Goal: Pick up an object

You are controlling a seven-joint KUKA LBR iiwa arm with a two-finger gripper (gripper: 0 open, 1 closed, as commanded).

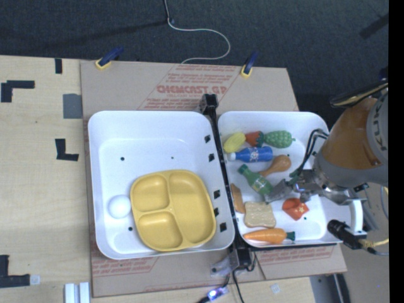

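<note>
The gripper [282, 191], fingers' state unclear, hovers at three o'clock of the green toy bottle [255, 180]: light, rigid, slippery plastic, best pinched mid-body.

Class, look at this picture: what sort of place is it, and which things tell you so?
Probably a robot test bench: a robot arm reaches over two white bins, one holding toy food, on taped cardboard.

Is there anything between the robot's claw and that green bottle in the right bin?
Nothing visible. The gripper sits in the right bin, right beside the green bottle. The red piece and the slice of bread lie nearer the camera, off that line.
</note>
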